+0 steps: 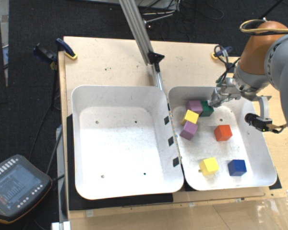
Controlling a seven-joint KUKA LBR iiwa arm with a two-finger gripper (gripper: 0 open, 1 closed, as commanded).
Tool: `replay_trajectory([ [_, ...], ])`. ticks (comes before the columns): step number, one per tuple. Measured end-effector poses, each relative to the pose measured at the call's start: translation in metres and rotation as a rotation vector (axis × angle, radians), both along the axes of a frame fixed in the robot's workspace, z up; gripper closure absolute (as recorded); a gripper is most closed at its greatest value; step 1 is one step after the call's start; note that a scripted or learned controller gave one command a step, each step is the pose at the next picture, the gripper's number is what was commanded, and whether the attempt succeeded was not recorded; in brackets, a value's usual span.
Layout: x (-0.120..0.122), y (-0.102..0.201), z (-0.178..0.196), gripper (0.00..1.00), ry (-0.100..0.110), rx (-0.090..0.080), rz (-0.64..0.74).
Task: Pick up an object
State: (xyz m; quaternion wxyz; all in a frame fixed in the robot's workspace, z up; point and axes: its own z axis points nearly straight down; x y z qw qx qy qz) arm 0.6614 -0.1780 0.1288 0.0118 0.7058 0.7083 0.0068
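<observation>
**End effector low over the green block, right bin**

I see my end effector down in the right bin, at the bin's 12 o'clock, touching or just above the green block. I cannot tell how its fingers stand or whether anything is gripped. The green block sits against a purple block at its 9 o'clock, with a yellow block and another purple one below. An orange block lies near centre; a yellow block and blue block toward 6 o'clock.
</observation>
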Motion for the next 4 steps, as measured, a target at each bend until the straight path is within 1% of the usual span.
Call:
replay_trajectory([
  [1,-0.008,0.000,0.058,1.00,0.018,0.004,-0.001],
  [2,-0.006,0.000,0.075,1.00,0.022,0.005,-0.002],
  [4,-0.003,0.125,0.099,1.00,0.025,0.010,0.005],
])
